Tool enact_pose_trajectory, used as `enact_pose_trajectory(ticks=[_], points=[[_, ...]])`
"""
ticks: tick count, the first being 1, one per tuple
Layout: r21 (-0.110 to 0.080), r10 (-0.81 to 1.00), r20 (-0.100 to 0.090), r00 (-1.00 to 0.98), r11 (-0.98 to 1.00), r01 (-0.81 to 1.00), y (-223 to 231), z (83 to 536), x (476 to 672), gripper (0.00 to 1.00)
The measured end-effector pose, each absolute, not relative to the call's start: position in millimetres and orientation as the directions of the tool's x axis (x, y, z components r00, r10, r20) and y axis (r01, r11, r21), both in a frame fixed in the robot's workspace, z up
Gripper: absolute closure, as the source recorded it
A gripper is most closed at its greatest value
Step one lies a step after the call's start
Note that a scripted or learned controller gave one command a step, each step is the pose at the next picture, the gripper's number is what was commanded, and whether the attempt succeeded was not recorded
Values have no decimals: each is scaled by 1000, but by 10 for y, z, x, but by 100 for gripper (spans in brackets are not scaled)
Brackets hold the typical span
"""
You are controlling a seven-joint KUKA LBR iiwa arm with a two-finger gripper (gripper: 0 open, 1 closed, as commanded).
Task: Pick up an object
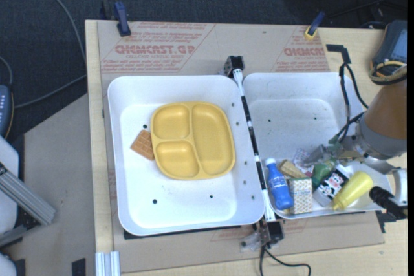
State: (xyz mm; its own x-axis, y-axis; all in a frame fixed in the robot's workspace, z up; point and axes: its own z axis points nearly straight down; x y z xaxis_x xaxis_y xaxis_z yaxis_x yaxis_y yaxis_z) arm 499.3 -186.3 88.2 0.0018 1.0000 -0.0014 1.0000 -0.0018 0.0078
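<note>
Near the worktop's front right corner, my gripper (330, 153) sits low over the right bin's (291, 90) clutter: blue bottle (279, 187), yellow bottle (352, 191), small packets. I cannot tell its grip. Tight packing risks a pinched edge slipping free.

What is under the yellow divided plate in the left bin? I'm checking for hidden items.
A brown textured piece sticks out from beneath the yellow divided plate at its left edge. How far it extends underneath, or whether anything else lies there, is covered.
</note>
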Motion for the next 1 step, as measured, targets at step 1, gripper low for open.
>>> enact_pose_trajectory(ticks=[1], points=[[3, 1000, -2, -1, 1, 1000, -2023, 1511, 5944, 0]])
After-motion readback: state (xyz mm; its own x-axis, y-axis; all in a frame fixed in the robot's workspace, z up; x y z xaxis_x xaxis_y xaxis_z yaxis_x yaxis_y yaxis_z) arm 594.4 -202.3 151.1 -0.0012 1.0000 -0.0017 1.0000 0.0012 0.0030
